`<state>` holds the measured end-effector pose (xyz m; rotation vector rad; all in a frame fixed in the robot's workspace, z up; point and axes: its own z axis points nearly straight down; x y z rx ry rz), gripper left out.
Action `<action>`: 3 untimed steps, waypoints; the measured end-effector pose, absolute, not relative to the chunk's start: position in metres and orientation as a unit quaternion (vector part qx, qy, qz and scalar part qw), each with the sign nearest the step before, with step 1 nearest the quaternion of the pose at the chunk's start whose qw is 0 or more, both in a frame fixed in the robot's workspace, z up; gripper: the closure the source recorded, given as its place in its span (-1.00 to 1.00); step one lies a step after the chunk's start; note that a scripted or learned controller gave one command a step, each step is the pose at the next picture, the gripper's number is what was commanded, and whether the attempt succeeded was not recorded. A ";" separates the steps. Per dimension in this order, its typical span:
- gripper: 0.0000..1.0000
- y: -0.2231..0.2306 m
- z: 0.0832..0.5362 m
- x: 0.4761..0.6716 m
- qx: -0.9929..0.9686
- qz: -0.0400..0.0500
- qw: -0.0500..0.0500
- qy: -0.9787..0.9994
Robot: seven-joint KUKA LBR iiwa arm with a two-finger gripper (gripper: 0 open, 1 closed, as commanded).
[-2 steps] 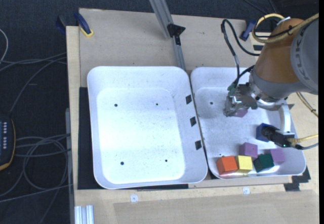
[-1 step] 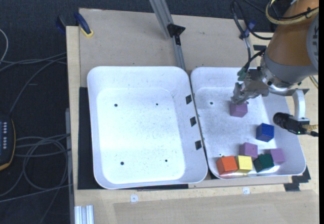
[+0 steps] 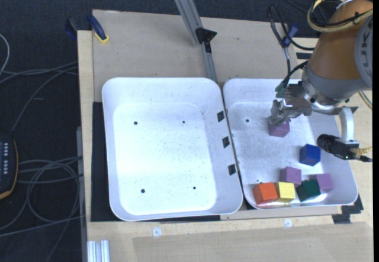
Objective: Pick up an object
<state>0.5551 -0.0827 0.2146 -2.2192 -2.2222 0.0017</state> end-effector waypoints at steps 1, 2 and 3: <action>1.00 -0.034 0.229 0.580 -0.705 -0.002 -0.001 -0.709; 1.00 0.009 0.224 0.600 -0.705 -0.002 0.000 -0.709; 1.00 0.070 0.228 0.625 -0.704 -0.002 0.000 -0.710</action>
